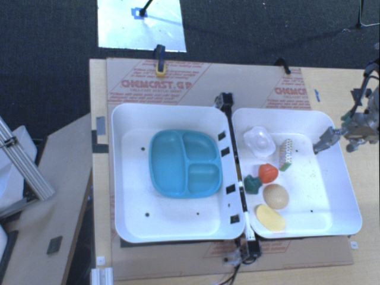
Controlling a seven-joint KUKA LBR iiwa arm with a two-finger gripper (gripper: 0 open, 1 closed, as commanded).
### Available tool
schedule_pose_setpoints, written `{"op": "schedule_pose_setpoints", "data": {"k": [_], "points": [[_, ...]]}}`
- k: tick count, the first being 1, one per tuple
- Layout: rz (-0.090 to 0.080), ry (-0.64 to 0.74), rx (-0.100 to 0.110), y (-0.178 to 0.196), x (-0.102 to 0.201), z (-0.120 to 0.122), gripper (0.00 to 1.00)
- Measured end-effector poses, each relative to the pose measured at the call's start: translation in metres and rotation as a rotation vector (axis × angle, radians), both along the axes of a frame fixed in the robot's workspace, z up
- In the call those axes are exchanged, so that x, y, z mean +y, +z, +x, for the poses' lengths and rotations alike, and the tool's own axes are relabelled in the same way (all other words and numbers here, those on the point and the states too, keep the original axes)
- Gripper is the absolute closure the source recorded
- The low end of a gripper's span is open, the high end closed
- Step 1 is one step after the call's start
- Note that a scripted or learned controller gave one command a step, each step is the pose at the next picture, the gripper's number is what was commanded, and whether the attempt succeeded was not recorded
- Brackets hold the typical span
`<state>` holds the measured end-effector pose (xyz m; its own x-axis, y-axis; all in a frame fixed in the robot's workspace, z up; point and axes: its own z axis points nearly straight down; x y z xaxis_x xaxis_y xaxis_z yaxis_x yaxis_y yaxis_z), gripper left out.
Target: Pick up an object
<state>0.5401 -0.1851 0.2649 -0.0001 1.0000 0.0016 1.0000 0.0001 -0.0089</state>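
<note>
The right bin (338,200) holds several small items along its left side. These are a clear plastic piece (259,140), a speckled white cylinder (286,152), a red round piece (268,172), a dark green piece (253,184), a tan egg-shaped item (275,196) and a yellow item (270,217). My gripper (335,146) hangs over the bin's upper right corner, well right of these items. It is open, with nothing between its fingers.
A blue divided plate (184,162) lies in the middle of the left bin (127,200). A black-clipped divider (233,159) runs between the bins. The right bin's floor is bare from its middle to its right wall.
</note>
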Motion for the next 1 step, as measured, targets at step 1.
{"op": "schedule_pose_setpoints", "data": {"k": [1], "points": [[-0.002,0.003,-0.010,0.0059,0.0006,0.0022,0.00]]}}
